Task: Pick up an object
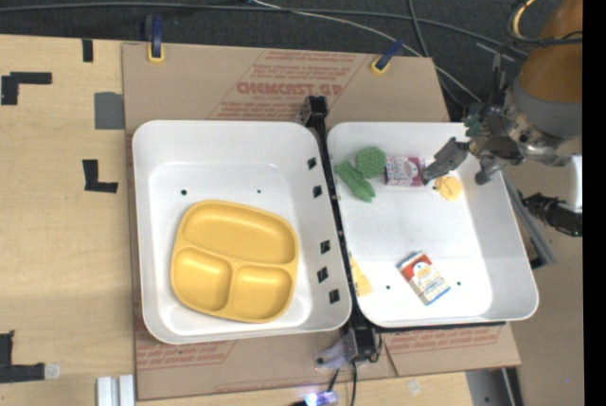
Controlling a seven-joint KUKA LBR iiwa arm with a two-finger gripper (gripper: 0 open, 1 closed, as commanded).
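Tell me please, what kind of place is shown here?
Probably a robotics lab test bench: two white bins sit on clamped cardboard, a robot arm reaches in, cables run overhead, and toy-like items such as a yellow tray lie inside.

One fixed overhead camera is looking down at a slant, framing both white bins (142, 205) from moderate height.

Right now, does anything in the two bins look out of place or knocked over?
Nothing looks spilled or damaged. The yellow tray lies flat in the left bin. One small yellow piece sits tight against the right bin's left wall, away from the other items.
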